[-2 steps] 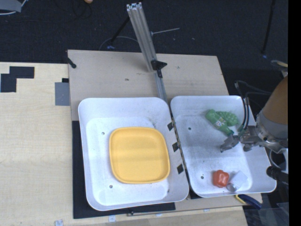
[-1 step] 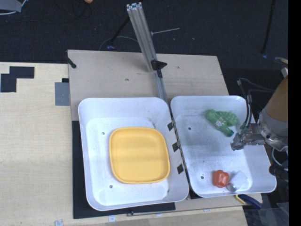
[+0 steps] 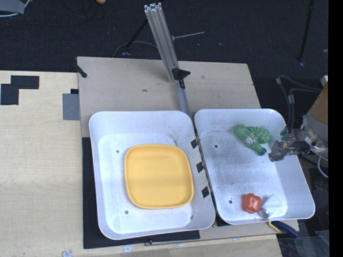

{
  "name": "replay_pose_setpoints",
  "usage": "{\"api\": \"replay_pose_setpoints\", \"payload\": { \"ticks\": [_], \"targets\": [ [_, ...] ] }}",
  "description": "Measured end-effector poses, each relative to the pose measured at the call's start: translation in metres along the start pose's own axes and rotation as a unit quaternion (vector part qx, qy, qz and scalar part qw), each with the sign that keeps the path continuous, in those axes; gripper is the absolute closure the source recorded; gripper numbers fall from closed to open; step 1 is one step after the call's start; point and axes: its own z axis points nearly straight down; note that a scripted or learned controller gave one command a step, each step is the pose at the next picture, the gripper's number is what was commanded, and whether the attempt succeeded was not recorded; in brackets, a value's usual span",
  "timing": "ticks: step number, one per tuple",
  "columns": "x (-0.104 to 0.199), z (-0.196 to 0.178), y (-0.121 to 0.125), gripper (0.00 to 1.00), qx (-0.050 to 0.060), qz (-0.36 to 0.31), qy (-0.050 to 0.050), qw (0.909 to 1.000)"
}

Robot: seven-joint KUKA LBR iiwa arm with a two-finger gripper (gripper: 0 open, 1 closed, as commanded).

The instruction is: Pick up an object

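Observation:
A green crumpled object (image 3: 252,136) lies in the upper right part of the right bin (image 3: 236,170). A small red object (image 3: 251,202) sits near that bin's front edge, with a small grey piece (image 3: 264,213) beside it. A yellow square plate (image 3: 158,175) lies flat in the left bin (image 3: 107,143). My gripper (image 3: 280,151) hangs at the right bin's right rim, just right of the green object and apart from it. Nothing shows between its fingers.
A metal rail (image 3: 165,39) slants from the top of the view down to the gap between the bins. Black clips (image 3: 199,166) line the wall the bins share. The arm's wrist (image 3: 319,122) stands at the right edge, with cables beside it.

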Motion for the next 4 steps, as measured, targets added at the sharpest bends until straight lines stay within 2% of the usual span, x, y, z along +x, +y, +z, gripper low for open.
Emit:
{"api": "replay_pose_setpoints", "payload": {
  "ticks": [1,2,4],
  "targets": [
    [-0.001,-0.003,0.000,1.00,0.002,0.001,0.000,1.0000],
    [0.048,0.004,0.018,1.00,0.002,-0.002,0.001,1.0000],
    [0.150,-0.014,0.036,1.00,0.002,-0.002,0.001,1.0000]
  ]
}}
